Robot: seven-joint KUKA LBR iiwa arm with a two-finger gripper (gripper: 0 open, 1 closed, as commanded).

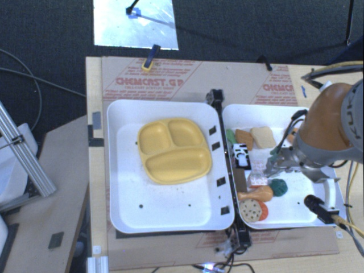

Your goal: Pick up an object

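The right bin holds several small items along its left side. At the top lie a green piece, a brown block and a tan bread slice. Below them come a black-and-white item, a pale pinkish packet, a teal round toy, an orange drumstick and a round speckled cookie. My gripper hangs low over the middle of this bin, just right of the pinkish packet and above the teal toy. Nothing shows lifted.
The left bin carries a yellow divided plate. The arm's orange band and grey wrist cover the right bin's right half. A black bracket juts over that bin's lower right corner. Cardboard lies under both bins.
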